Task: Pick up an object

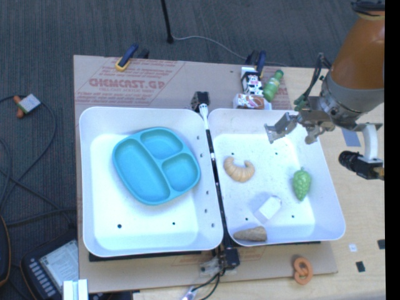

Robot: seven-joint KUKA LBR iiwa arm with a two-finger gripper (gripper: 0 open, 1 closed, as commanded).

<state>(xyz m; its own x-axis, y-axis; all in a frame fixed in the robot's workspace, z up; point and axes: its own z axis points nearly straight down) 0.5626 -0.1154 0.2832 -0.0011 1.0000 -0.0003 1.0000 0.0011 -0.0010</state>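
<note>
The right bin (325,230) holds a tan croissant (240,169), a green leafy cone (302,184), a white block (269,207) and a brown bread-like lump (251,234) against its front wall. My gripper (294,132) hangs over the bin's far right part, above and behind these objects. Its two fingers (277,129) are spread apart, open, with nothing between them. The green cone lies just in front of the gripper, and the croissant is to its left.
A blue divided plate (156,164) lies in the left bin (94,230). Behind the right bin stand a small green bottle (272,85) and a small box (251,95). An orange ring (302,269) lies on the board in front.
</note>
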